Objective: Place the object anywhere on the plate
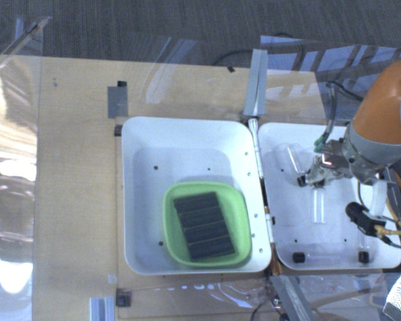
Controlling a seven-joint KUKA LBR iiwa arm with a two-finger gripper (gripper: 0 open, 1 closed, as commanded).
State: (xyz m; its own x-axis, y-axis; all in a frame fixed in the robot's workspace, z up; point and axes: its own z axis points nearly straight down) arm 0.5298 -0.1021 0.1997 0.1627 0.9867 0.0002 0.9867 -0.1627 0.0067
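Observation:
A dark grey ridged block [203,225] lies flat on the green plate [238,214], which sits in the front part of the left bin [137,179]. The block rests inside the plate's rim, slightly turned. My gripper [305,183] hangs over the right bin [281,226], well to the right of the plate. It is open, its two clear fingers [317,206] spread apart with nothing between them. The orange band of the arm [384,112] rises behind it at the right edge.
A raised divider [260,186] separates the two bins. Two small black pieces [298,257] lie near the right bin's front wall. A black cable fitting [361,216] hangs from the arm over that bin. Wooden bench surrounds the bins on the left.

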